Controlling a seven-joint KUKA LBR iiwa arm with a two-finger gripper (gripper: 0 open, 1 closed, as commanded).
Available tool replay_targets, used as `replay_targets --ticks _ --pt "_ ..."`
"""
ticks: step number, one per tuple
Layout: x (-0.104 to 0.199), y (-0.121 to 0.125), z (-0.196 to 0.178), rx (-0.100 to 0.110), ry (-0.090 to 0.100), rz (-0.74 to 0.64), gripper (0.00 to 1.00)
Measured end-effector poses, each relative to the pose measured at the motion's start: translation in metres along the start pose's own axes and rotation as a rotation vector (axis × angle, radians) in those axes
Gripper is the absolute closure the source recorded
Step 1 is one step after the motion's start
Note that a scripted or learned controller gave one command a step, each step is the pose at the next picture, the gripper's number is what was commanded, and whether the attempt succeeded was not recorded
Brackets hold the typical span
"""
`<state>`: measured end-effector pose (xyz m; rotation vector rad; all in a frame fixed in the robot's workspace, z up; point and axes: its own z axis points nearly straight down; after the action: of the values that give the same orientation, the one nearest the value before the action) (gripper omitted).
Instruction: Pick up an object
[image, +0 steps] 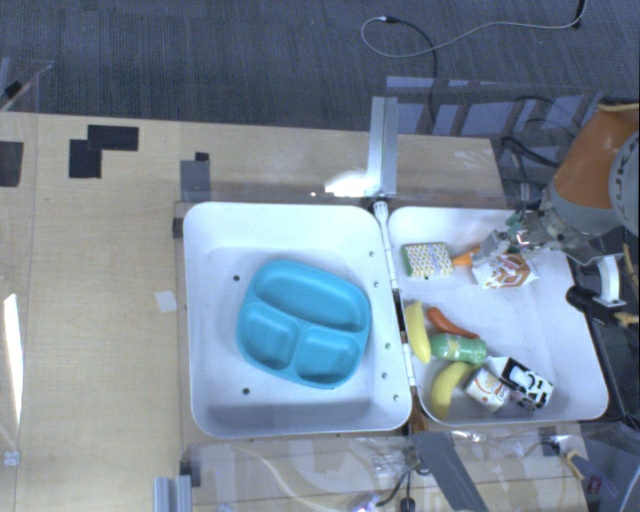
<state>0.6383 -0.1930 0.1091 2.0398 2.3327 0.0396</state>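
Camera view: a small white-and-orange carton (507, 268) lies at the far right of the right bin (570, 340), with the tool (522, 232) just above it, touching or nearly so; whether the tool is released or clenched, I cannot tell. Left of the carton sits a dotted box (428, 259). Nearer lie a carrot (450, 322), green bottle (458, 349) and two bananas (447, 386). The left bin (210, 300) holds a blue tray (303, 322).
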Motion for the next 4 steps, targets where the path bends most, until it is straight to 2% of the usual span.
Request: replay_targets --ticks 1,2,3,4 --pt "0.000 0.000 0.000 0.000 0.000 0.000 0.00" --pt "0.019 -0.051 -0.006 0.009 -0.002 -0.273 0.00" --pt "-0.010 -0.019 -0.021 0.039 0.021 -0.385 0.00" --pt "-0.004 0.010 0.023 0.058 0.027 -0.296 0.00"
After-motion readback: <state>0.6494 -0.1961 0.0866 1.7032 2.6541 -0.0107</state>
